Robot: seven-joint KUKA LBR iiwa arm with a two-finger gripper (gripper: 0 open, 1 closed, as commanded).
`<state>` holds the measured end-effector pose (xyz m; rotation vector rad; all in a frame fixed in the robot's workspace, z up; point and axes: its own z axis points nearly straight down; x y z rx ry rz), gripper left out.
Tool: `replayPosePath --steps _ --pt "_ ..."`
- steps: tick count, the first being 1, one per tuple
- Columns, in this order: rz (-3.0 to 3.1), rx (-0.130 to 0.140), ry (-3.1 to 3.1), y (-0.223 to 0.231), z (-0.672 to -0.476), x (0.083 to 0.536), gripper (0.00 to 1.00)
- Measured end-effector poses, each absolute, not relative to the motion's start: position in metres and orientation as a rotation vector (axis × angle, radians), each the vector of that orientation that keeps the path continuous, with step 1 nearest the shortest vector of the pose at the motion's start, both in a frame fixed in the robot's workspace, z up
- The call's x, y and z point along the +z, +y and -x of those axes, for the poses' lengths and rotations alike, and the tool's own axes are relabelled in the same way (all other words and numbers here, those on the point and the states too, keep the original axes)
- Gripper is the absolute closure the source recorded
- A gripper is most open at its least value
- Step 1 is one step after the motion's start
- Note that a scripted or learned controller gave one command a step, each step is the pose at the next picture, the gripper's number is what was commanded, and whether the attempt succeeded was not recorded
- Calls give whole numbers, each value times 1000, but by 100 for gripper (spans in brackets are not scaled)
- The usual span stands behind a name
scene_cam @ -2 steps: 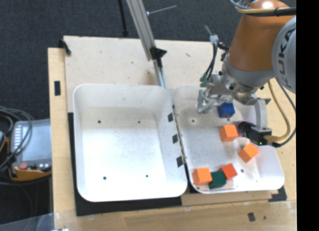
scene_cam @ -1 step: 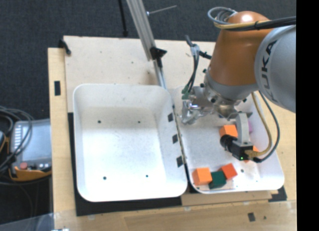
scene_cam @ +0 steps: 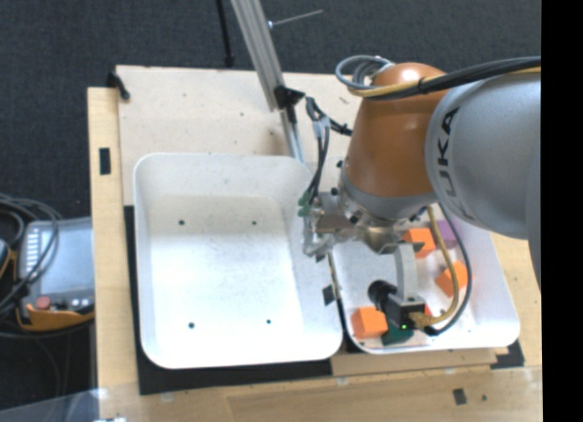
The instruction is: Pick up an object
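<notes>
On the wooden bench sit the left bin and right bin, an aluminium post rising behind them.

1. I see two bins side by side on the bench: the left bin just beside the right bin.
2. The arm hangs over the right bin, covering its rear part.
3. In the right bin, a small block lies near the front-left corner, and another piece lies to its right, further back.
4. A mast stands behind the bins.
</notes>
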<state>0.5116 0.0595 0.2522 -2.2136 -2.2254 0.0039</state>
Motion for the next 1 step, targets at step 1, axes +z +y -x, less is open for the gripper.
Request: replayPosePath --steps 1 --pt "2223 -3 -2221 58 -513 254 0"
